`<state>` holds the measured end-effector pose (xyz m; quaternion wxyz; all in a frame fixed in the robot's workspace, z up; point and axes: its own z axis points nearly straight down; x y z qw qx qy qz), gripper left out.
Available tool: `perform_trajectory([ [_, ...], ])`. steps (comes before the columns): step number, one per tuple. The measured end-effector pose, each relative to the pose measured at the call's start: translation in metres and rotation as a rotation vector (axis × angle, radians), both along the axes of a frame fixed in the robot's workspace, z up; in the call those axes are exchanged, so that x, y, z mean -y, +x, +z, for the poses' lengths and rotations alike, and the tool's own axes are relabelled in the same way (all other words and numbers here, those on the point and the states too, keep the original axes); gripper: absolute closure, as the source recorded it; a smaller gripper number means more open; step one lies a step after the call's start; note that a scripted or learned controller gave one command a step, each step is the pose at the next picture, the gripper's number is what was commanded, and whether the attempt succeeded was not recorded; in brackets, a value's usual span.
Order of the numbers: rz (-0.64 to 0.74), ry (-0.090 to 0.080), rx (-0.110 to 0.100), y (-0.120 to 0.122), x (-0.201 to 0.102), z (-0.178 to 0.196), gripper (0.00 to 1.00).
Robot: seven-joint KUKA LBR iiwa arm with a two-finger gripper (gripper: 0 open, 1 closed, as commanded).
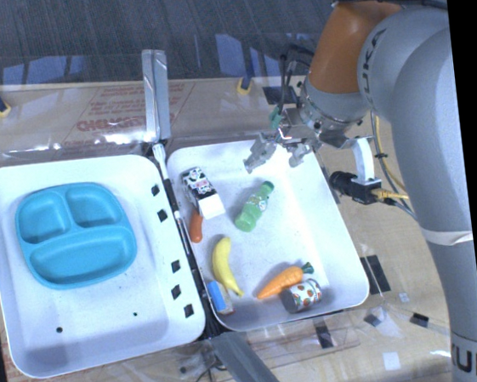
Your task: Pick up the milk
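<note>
**Milk untouched, claw hovering at the far edge of the right bin**

The milk (201,193), a small carton with a cow-patterned top, lies in the right bin (331,218) close to its left wall, just above an orange stick-shaped item (196,227). Nothing has lifted it: it rests on the bin floor, well apart from the claw (279,152).

The claw hangs over the bin's upper right area with its two fingers spread apart and nothing between them. The green bottle (252,207) lies between the claw and the milk; the banana (223,267), carrot (279,282) and a small can (302,295) sit lower down. The blue tray (74,232) occupies the left bin (16,340).

By my reading the task is barely begun: the approach, descent, grasp and lift all remain.
</note>
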<state>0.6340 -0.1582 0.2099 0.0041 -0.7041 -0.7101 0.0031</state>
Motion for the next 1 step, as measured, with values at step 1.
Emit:
perform_trajectory([
  [1,0.153,0.001,-0.001,0.0217,-0.0983,-0.0224,0.00],
])
